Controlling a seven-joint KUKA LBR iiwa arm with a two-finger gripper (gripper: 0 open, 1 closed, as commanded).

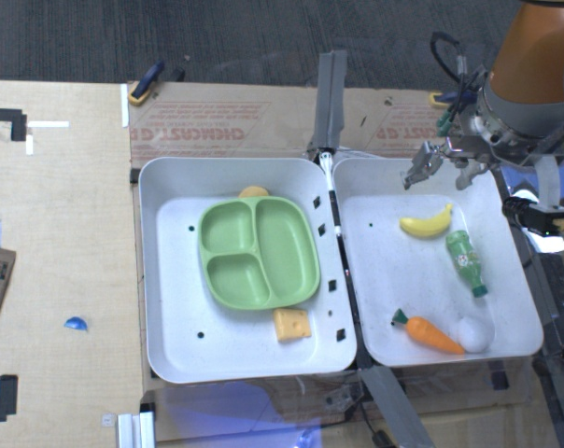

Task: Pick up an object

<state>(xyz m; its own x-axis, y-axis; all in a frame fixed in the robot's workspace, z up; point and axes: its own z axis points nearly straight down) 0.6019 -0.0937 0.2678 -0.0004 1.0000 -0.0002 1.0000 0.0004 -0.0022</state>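
My gripper hangs over the far edge of the right bin, its two fingers spread open with nothing between them. Just in front of it lies a yellow banana. A green bottle lies to the banana's right. An orange carrot and a white ball rest at the bin's near right corner. In the left bin sits a green divided plate, with a yellow-orange piece behind it and a cheese-like block in front of it.
A grey divider post stands between the bins at the back. Cardboard lies behind the bins. A wooden bench top with a small blue item extends to the left.
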